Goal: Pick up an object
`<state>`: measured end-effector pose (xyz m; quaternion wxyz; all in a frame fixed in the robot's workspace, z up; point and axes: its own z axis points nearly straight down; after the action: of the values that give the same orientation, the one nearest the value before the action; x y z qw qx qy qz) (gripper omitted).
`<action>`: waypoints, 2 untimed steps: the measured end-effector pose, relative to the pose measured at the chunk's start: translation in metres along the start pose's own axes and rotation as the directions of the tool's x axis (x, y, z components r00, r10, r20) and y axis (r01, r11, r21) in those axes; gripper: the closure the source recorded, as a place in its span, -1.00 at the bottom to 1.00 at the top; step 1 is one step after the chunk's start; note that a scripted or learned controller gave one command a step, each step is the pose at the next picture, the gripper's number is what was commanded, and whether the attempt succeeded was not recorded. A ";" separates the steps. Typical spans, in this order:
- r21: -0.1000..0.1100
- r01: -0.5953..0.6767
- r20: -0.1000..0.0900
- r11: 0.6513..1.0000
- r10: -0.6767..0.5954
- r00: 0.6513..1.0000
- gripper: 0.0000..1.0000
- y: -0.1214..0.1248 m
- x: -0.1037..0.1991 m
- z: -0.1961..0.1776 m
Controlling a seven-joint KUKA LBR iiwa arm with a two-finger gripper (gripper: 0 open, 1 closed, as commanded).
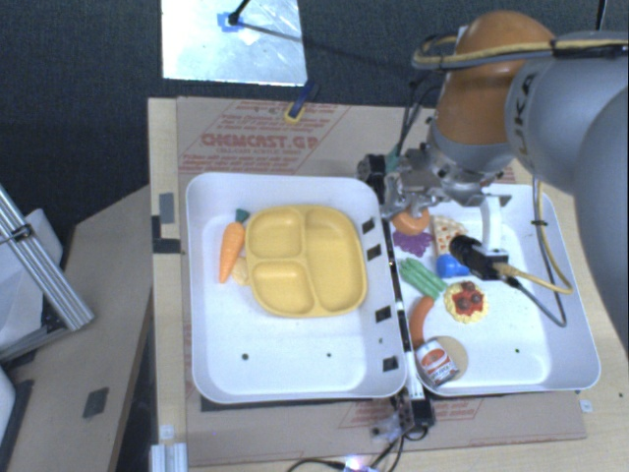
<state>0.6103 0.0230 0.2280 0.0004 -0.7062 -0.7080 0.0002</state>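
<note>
My gripper [411, 205] hangs over the back left corner of the right bin [550, 357], just above an orange toy food piece [411, 223]. Close below it lie purple grapes [415, 245], a tan cracker [448, 231], a blue piece [449, 266] and a green pea pod [423, 278]. Further forward are a yellow and red pasta piece [465, 301], a red sausage [421, 317] and a small can [438, 361]. The arm's body hides the bin's back edge.
The left bin [211, 362] holds a yellow divided plate [300, 261] with a carrot [230, 251] at its left side. A black cable with a yellow lead [511, 273] trails across the right bin. Cardboard [256, 138] lies under both bins.
</note>
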 end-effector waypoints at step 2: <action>-0.003 0.000 -0.001 1.000 0.000 1.000 1.00 0.009 0.003 -0.007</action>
<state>0.6191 0.0256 0.2345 -0.0004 -0.7064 -0.7078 -0.0011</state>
